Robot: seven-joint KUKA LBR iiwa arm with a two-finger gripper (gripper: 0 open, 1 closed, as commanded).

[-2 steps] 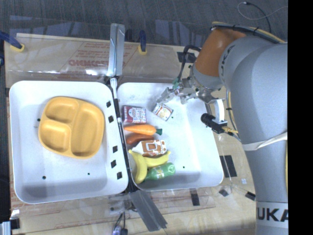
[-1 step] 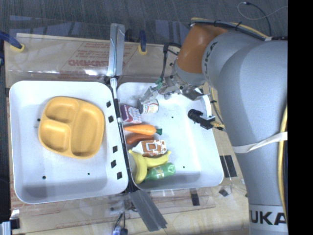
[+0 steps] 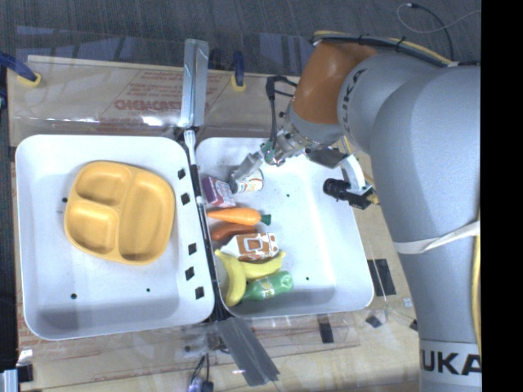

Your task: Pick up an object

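Camera view: the arm reaches into the right bin [image 3: 343, 243] from the right.
Gripper [image 3: 243, 175]: low over the bin's upper left corner, its grip state cannot be told.
Objects: carrot [image 3: 235, 216], banana [image 3: 237, 273], small carton [image 3: 253, 245] and green item [image 3: 274, 286] lie along the bin's left wall, unlifted.
Left bin [image 3: 41, 260]: holds a yellow divided tray [image 3: 119, 211].
Progress: judged early; grasp and lift remain.

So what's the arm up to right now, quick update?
Gripper low in right bin, by purple packet. Nothing seen between fingers. Carrot, banana piled close by. Yellow tray in left bin.
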